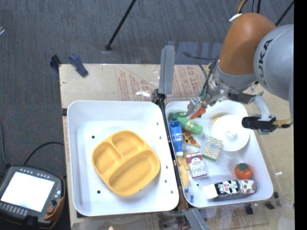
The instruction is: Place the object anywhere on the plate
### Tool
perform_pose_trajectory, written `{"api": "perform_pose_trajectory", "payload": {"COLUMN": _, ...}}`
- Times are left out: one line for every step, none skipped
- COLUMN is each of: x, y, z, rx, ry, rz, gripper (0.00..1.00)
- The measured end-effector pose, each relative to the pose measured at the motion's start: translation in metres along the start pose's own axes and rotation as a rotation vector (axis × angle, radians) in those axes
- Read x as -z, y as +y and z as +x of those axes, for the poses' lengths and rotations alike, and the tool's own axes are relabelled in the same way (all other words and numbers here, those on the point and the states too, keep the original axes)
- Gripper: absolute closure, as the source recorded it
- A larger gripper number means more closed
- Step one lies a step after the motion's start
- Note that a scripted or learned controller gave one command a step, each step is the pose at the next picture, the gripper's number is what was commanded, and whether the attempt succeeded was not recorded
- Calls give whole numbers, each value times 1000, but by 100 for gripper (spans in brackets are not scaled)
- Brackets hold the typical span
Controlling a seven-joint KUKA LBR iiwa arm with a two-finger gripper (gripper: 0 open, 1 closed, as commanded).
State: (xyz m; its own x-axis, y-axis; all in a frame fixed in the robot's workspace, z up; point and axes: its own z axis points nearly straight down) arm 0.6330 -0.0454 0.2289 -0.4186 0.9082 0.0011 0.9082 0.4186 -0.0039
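Observation:
The yellow three-compartment plate lies in the left bin with nothing on it. My gripper is low over the back left corner of the right bin, well right of the plate. At its tip sits a small orange-red piece, just above a green toy. Whether the orange-red piece is gripped I cannot tell.
The right bin also holds a blue bottle, a pizza slice, a white round lid, a patterned packet, a small red box, a tomato and a cow-print carton. A grey post stands behind the bins.

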Motion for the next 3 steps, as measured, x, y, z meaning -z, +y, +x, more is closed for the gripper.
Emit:
{"api": "perform_pose_trajectory", "payload": {"x": -44, "y": -59, "z": 75, "rx": 76, "ry": 3, "rz": 4, "gripper": 100}}
{"api": "perform_pose_trajectory", "payload": {"x": -44, "y": -66, "z": 160, "rx": -65, "ry": 2, "rz": 3, "gripper": 100}}
{"api": "perform_pose_trajectory", "payload": {"x": -44, "y": -66, "z": 159, "rx": -67, "ry": 1, "rz": 2, "gripper": 0}}
